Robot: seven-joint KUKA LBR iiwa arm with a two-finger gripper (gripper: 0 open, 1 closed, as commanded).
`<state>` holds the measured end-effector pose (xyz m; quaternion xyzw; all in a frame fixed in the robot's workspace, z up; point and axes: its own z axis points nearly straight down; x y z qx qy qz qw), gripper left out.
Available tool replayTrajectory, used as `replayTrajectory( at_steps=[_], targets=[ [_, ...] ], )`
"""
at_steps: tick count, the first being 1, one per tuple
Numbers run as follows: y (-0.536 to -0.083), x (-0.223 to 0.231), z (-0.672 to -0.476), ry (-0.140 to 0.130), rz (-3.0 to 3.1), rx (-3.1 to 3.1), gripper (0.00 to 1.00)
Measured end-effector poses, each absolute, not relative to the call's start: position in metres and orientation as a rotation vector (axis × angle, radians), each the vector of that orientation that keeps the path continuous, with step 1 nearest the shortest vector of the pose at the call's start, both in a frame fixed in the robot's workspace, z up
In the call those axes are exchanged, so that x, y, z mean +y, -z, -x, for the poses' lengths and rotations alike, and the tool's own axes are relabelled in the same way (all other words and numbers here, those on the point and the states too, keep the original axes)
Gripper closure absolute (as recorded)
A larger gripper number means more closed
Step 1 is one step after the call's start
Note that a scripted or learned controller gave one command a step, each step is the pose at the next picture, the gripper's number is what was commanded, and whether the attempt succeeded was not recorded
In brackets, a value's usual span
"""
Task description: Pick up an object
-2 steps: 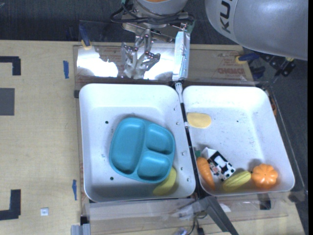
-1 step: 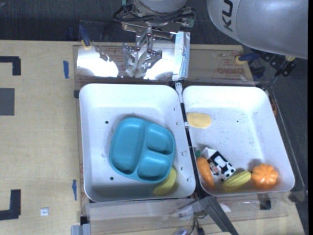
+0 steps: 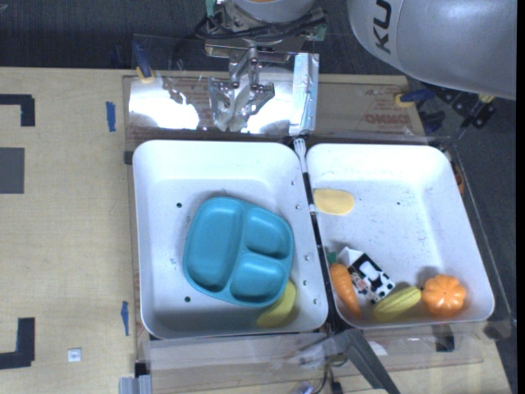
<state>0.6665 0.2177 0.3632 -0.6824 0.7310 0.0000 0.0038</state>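
Observation:
My gripper (image 3: 244, 84) hangs at the top of the view, over the shiny metal plate (image 3: 176, 105) behind the bins and above no object. A blue three-compartment plate (image 3: 238, 253) lies in the left bin (image 3: 156, 187), with a yellow-green fruit (image 3: 280, 307) tucked under its near right corner. In the right bin (image 3: 410, 179), a pale yellow oval piece (image 3: 333, 201) lies by the left wall. Along the near edge of that bin sit an orange carrot-like piece (image 3: 344, 290), a black-and-white patterned item (image 3: 371, 278), a yellow-green piece (image 3: 398, 302) and a small orange pumpkin (image 3: 444, 295).
The arm's large grey body (image 3: 435, 23) fills the top right corner. A thin divider (image 3: 305, 195) separates the two bins. The wooden bench (image 3: 57, 220) stretches out to the left, with black markings and blue tape.

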Motion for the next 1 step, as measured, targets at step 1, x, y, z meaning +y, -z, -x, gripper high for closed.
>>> replayTrajectory(
  at_steps=[1],
  targets=[
    [-0.2634, 0.1905, -0.6481, -0.007, 1.982, 2.439, 1.00]
  ],
)
